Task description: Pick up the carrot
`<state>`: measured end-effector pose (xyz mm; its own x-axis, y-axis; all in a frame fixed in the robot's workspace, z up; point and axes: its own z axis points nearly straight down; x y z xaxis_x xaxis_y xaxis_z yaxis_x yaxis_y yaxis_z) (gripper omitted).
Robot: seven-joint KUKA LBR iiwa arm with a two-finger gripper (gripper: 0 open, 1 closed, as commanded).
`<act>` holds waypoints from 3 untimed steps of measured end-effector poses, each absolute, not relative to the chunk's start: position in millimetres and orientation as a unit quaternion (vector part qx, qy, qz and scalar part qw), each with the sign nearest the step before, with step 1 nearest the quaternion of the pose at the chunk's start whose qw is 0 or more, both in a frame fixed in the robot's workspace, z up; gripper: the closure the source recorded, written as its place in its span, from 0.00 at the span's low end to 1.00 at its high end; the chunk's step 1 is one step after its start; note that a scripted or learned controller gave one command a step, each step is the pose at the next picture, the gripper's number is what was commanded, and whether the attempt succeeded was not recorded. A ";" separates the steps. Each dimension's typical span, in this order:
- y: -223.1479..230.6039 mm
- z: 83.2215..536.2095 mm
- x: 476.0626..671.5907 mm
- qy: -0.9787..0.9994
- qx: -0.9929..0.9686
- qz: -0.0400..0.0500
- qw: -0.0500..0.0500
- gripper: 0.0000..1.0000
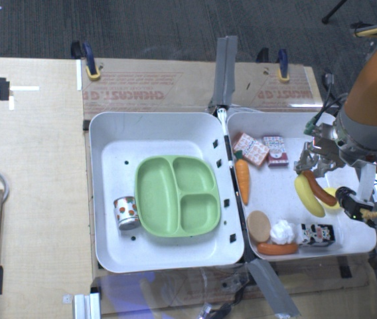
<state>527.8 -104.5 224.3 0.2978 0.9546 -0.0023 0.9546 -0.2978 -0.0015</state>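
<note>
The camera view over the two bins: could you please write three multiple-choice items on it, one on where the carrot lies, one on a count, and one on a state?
1. Where does the carrot lie?
A. In the green plate
B. In the right bin, by its left wall
C. On the cardboard

2. How many compartments has the green plate?
A. Two
B. Three
C. Five

3. How does the gripper stand to the carrot?
A. Apart from it, above the banana
B. Closed on it
C. Lifting it over the left bin

Answers: 1 B, it lies lengthwise along the wall of the right bin; 2 B, ridges divide three wells; 3 A, bin floor separates them.
</note>
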 end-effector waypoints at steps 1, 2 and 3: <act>-146.9 195.6 488.0 0.721 0.693 -0.001 -0.002 1.00; -164.1 319.3 507.9 0.584 0.811 -0.002 0.000 1.00; -202.9 262.1 477.9 0.734 0.680 -0.001 -0.001 1.00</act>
